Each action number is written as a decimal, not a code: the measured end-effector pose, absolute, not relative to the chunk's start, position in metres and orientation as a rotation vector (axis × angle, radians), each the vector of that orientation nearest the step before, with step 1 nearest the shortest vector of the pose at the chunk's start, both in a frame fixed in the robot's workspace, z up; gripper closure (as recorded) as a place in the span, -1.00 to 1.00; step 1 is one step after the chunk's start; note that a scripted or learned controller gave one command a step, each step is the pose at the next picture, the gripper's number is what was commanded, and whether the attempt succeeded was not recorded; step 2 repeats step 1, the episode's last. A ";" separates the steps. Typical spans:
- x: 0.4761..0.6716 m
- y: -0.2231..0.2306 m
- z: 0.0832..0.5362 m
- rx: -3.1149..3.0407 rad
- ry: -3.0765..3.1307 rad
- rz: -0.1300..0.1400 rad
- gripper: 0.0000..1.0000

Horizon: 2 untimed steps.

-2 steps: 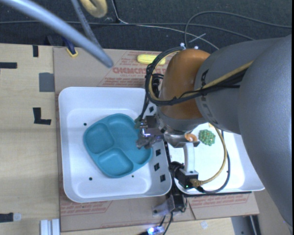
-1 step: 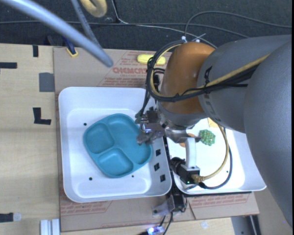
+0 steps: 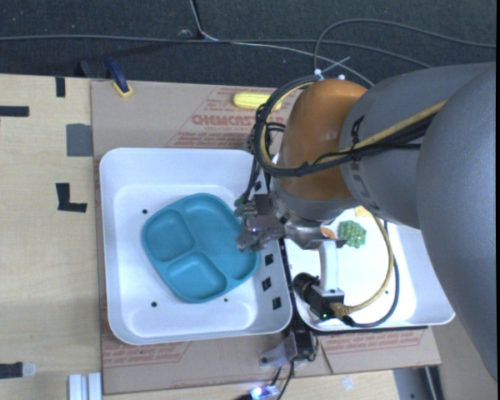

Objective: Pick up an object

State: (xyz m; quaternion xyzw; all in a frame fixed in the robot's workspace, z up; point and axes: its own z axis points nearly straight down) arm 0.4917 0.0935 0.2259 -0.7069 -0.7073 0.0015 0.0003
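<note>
A blue divided plate [image 3: 193, 245] lies tilted in the left white bin [image 3: 137, 182], its right edge against the bin's right wall. My gripper [image 3: 252, 230] hangs over that right edge of the plate, close to the wall between the bins. A small green broccoli-like piece [image 3: 352, 233] lies in the right bin [image 3: 429, 302], partly under my arm.
The arm's wrist with the orange band [image 3: 321, 140] covers most of the right bin. A yellow object [image 3: 250, 101] lies on the cardboard behind the bins. A blue and yellow thing [image 3: 118, 80] sits at the cardboard's back left corner.
</note>
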 end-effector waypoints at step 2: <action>0.492 0.094 0.226 -2.220 -2.222 0.004 -1.00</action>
